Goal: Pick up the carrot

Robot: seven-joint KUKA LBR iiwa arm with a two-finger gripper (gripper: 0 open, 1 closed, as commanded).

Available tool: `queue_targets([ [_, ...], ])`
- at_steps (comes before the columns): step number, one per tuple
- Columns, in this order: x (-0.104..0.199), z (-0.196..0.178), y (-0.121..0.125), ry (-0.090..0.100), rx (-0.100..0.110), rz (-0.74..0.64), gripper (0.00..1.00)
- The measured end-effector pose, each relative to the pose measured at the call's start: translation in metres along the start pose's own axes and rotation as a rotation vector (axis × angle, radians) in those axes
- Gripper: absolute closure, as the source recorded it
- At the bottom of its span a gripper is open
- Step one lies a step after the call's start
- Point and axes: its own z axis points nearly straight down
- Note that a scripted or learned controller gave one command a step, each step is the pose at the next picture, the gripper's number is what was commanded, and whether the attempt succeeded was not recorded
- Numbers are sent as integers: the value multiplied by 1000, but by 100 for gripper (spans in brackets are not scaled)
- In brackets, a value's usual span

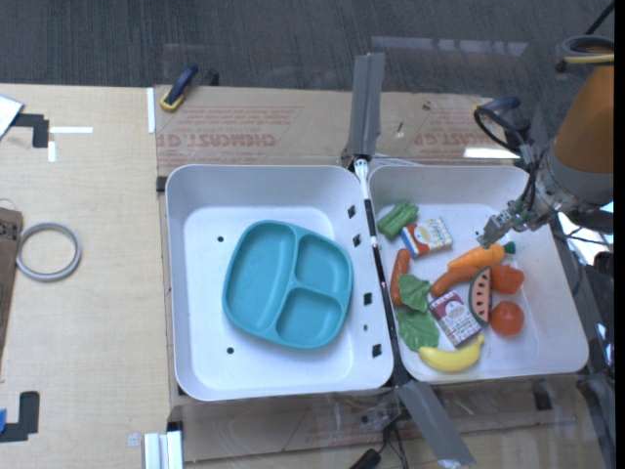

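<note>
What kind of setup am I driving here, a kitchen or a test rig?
Most likely a lab test bench, not a kitchen: two white bins sit on taped cardboard, toy food like the carrot and banana fills one, and a tape roll lies nearby.

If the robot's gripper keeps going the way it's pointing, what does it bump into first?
Most likely the carrot. The gripper points down and to the view's left, with its tip just above the carrot's green-topped end in the right bin. Height is hard to judge from this one camera, so it's a best guess.
</note>
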Motion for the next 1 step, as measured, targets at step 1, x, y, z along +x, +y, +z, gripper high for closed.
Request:
queue_targets([
  [1,45,-69,48,-1,-1,-274,100],
])
